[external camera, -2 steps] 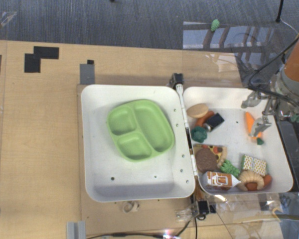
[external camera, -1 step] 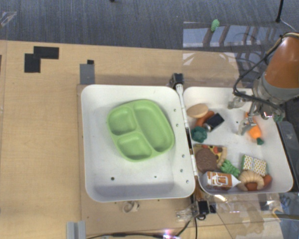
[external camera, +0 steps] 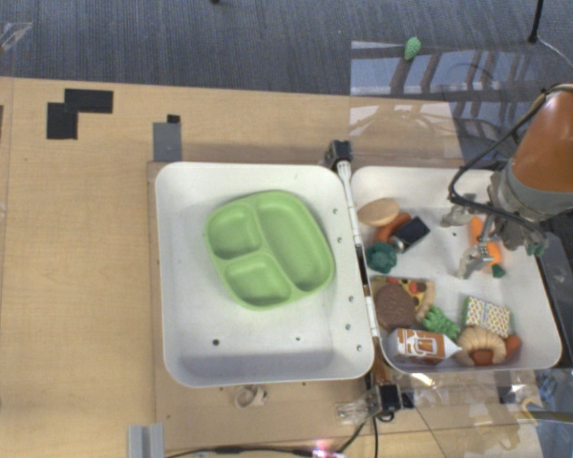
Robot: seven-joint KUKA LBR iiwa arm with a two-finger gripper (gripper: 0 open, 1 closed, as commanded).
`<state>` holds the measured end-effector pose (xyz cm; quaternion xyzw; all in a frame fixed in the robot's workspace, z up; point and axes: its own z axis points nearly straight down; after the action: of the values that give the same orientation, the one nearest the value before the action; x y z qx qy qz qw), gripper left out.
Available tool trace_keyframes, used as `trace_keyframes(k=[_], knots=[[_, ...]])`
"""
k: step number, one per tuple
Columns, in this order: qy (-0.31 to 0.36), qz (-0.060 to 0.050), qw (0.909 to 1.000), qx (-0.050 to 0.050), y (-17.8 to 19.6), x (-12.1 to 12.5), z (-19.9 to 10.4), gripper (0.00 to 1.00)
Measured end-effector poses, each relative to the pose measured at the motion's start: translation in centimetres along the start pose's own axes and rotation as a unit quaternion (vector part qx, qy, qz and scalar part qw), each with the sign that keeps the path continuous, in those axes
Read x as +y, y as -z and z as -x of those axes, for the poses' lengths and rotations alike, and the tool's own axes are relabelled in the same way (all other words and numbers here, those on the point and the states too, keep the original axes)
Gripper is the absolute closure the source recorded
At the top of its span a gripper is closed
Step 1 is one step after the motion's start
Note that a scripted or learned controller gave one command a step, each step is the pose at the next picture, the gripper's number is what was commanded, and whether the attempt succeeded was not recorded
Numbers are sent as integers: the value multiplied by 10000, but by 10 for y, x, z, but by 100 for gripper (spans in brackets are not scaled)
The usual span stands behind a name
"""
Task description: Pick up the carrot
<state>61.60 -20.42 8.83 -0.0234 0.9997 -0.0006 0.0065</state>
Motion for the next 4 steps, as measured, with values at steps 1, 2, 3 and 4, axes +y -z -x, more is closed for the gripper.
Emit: trace_keyframes(k=[1,2,3,4], knots=[[30,-17,10000,-65,15,1,5,100],[32,-15,10000,-60,15,1,5,0],[54,-31,9999,-132,29,2,10,100],[57,-29,9999,-127,29,2,9,0]])
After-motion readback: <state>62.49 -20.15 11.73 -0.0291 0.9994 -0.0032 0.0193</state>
